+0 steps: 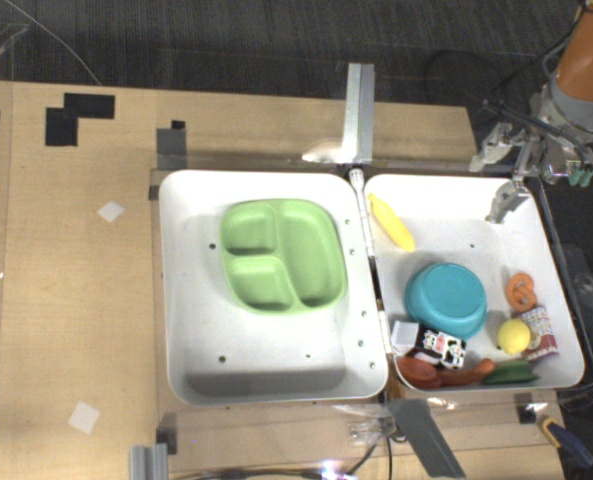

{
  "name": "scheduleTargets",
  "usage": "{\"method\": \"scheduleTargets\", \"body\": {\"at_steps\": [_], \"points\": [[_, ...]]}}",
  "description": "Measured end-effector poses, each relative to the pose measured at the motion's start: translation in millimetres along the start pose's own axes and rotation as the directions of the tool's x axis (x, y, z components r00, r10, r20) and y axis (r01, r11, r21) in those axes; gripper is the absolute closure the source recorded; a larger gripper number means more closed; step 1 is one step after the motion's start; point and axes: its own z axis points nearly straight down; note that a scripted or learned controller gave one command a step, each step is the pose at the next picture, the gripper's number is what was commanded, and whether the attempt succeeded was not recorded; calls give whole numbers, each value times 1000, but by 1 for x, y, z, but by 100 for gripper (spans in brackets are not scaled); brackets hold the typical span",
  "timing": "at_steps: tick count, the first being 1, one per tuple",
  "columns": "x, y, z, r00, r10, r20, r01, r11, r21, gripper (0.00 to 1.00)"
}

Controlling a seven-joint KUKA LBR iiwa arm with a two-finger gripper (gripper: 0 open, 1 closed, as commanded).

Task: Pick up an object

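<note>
A: What is lying where, starting at the left?

B: A green divided plate [279, 255] is sitting alone in the left bin [191, 298]. The right bin [446, 193] is holding the small pieces, crowded along its near side: a yellow banana-like toy [390, 222] by the divider, a teal bowl [446, 300] upside down, a lemon [513, 336].

A: And the arm?

B: The gripper [506, 202] is hanging over the far right corner, fingers apart and gripping nothing (probably poised for a descent).

Fixed overhead camera, slanted down on both bins [176, 268], moderately far
</note>
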Motion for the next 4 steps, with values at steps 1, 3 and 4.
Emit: {"method": "scheduleTargets", "body": {"at_steps": [1,3,4], "points": [[38,12,94,1000,-21,12,21,1000,3,0],[56,38,108,999,-2,35,2,1000,5,0],[96,-35,147,999,42,1,-42,999,3,0]]}}
